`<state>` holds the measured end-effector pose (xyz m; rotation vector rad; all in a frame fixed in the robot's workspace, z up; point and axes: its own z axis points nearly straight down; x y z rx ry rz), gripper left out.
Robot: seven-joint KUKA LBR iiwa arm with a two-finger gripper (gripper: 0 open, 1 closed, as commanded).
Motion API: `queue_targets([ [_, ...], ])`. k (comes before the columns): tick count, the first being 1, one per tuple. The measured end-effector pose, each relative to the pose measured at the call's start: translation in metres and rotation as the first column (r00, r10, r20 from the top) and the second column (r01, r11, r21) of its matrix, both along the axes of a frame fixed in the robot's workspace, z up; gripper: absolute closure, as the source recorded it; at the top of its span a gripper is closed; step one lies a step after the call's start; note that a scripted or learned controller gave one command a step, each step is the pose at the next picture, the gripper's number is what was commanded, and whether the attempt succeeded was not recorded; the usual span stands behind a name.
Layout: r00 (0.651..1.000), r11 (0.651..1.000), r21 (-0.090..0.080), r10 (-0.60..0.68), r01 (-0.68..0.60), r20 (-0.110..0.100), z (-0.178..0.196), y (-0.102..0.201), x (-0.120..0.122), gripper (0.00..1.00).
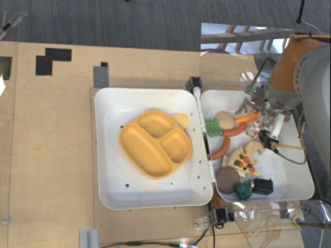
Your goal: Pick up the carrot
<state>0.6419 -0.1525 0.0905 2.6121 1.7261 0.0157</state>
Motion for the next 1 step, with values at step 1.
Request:
queue_targets([
  [1,1.000,1.000,-0.001,0.004,-0.004,0.000,0.0111,0.0002,0.0007,1.00],
])
